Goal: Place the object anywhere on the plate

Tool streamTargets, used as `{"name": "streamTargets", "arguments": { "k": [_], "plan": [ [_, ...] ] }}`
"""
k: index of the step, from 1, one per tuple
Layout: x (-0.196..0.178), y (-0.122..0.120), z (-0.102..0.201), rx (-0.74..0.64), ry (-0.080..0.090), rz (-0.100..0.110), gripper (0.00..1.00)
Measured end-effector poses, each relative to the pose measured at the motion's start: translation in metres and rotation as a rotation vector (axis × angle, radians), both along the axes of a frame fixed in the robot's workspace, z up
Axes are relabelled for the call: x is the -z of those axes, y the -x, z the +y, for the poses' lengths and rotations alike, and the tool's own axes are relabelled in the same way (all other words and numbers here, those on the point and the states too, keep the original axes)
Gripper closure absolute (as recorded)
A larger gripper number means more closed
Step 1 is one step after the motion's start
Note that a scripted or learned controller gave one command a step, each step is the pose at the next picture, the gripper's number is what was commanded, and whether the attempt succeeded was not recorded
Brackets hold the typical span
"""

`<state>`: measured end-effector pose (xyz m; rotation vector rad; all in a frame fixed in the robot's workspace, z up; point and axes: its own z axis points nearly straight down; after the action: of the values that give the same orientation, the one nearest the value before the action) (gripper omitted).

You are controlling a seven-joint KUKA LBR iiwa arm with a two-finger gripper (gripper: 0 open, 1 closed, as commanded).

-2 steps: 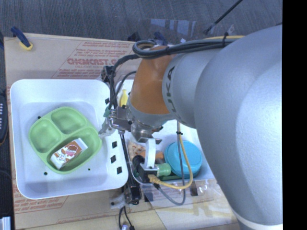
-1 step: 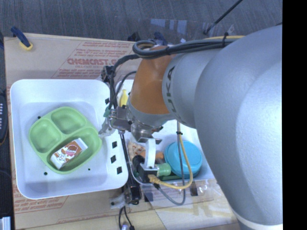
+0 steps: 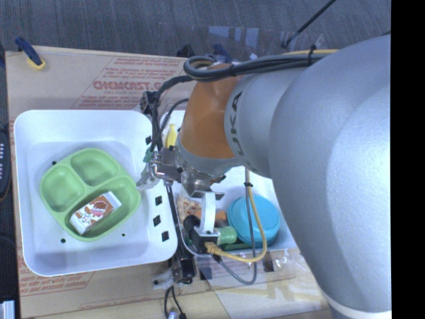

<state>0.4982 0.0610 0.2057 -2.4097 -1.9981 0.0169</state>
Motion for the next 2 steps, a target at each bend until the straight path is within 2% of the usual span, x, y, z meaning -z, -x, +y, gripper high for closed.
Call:
{"name": "streamTargets", "arguments": {
  "k": [2],
  "plan": [
    [0.0000,0.0000,0.0000,0.000,0.000,0.000,0.00]
  ]
}}
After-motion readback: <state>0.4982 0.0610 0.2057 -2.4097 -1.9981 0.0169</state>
